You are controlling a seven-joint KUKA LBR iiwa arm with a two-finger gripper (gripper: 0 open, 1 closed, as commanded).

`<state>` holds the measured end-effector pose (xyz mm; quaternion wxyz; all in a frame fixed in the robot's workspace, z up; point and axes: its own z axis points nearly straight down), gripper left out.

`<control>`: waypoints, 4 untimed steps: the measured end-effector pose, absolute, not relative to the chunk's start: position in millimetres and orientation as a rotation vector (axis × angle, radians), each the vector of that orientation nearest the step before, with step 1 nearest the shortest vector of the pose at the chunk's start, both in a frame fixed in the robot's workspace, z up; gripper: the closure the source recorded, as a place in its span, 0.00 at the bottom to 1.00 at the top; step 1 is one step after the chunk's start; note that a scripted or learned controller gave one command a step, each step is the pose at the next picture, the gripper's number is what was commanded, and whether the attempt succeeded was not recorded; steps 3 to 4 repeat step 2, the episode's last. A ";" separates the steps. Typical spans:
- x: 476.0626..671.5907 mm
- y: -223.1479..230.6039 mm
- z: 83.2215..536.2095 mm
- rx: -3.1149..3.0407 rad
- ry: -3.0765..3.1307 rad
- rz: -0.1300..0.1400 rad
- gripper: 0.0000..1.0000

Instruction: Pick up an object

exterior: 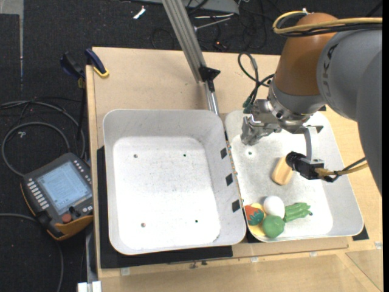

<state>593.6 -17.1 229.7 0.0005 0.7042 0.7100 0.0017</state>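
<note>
One fixed camera looks down at a slant (from fairly high) on the bench (152, 78) and both bins.

The grey arm (346, 53) reached in from the right. Its gripper (249, 135) pointed downward, wrist bent low.

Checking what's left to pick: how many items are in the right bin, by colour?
Green: 2, a round piece and a knobbly piece
White: 1, ball
Tan: 1, block
Red and yellow: 1, piece
Total: 5

White speckled bins (121, 126), tan block (281, 173), white ball (273, 205), green toys (285, 218), orange-banded grey arm (340, 47)
</note>
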 end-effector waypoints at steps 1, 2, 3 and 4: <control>613.1 36.0 241.6 2.211 2.230 0.006 1.00; 621.5 87.8 230.4 2.213 2.231 0.002 1.00; 621.5 87.8 230.4 2.213 2.231 0.002 1.00; 621.5 87.8 230.4 2.213 2.231 0.002 1.00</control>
